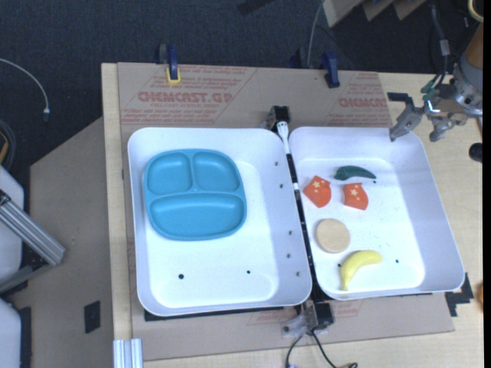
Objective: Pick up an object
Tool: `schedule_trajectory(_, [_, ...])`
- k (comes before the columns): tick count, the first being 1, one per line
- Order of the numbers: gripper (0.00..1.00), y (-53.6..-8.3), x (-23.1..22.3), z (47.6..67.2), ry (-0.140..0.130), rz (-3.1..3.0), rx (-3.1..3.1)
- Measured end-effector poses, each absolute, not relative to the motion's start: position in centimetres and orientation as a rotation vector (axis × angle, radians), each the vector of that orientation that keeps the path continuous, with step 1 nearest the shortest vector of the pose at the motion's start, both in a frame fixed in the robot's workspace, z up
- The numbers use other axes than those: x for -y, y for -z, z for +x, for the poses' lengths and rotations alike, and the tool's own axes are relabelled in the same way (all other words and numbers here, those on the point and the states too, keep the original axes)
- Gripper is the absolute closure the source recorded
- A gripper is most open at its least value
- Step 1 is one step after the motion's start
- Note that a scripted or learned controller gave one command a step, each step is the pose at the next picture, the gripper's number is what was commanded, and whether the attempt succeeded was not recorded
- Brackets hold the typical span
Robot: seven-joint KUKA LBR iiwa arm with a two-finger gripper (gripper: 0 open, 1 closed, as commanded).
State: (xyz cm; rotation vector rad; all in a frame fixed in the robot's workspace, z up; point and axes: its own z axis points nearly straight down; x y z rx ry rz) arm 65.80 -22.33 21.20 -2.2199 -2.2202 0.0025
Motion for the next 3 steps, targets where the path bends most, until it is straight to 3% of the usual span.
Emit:
schedule_trajectory(2, [0.0, -11.5, 22.2, 64.4, -0.004, -2.218, 2.218])
schedule_trajectory(3, [1.0, -13.0, 22.2, 64.6, 0.001, -2.222, 2.225])
